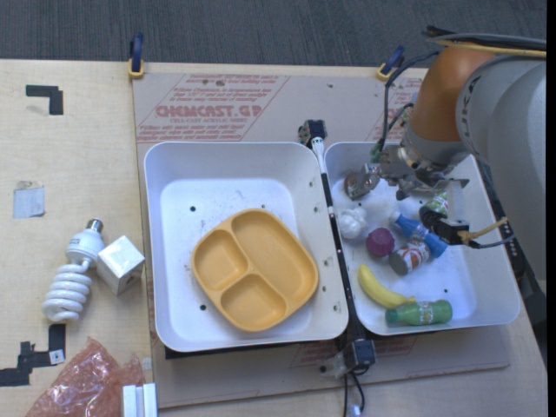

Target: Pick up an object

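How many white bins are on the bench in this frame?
2. The left bin holds a yellow divided plate; the right bin sits beside it and holds the small objects, with the arm over its far end.

1 camera looks down on the counter [69, 146] from above, fixed, at a slant, so the counter's far edge runs across the top of the view with dark floor [261, 11] beyond it. It stands far enough off to take in both white bins whole: the left bin [165, 233] near the middle and the right bin [486, 294] toward the right side. The arm [486, 94] enters from the right and looms large at the upper right, nearer the lens than the bins. With 1 view, no overlap arises.
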Available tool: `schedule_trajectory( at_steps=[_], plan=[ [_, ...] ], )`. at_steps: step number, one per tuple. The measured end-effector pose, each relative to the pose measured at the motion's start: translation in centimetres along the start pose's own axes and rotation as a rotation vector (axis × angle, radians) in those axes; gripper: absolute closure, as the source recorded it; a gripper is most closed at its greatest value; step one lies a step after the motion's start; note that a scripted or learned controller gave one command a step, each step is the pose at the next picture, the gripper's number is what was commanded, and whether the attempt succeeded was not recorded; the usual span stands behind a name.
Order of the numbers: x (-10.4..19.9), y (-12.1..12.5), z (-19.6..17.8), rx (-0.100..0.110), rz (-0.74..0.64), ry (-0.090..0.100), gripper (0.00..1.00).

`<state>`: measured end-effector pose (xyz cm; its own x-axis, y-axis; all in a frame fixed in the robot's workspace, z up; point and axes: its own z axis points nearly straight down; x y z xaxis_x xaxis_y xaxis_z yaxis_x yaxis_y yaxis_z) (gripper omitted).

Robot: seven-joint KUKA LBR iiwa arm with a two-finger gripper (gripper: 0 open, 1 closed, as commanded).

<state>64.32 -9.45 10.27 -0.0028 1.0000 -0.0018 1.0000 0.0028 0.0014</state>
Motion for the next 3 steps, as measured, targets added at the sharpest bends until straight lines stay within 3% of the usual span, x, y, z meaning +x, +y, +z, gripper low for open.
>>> schedule_trajectory(
  at_steps=[1,2,3],
  plan=[
    [-0.08,0.03,-0.99,-0.001,0.000,-0.001,1.00],
    [-0.08,0.03,-0.99,-0.001,0.000,-0.001,0.00],
    [-0.16,0.06,-1.99,-0.002,-0.001,-0.002,1.00]
  ],
)
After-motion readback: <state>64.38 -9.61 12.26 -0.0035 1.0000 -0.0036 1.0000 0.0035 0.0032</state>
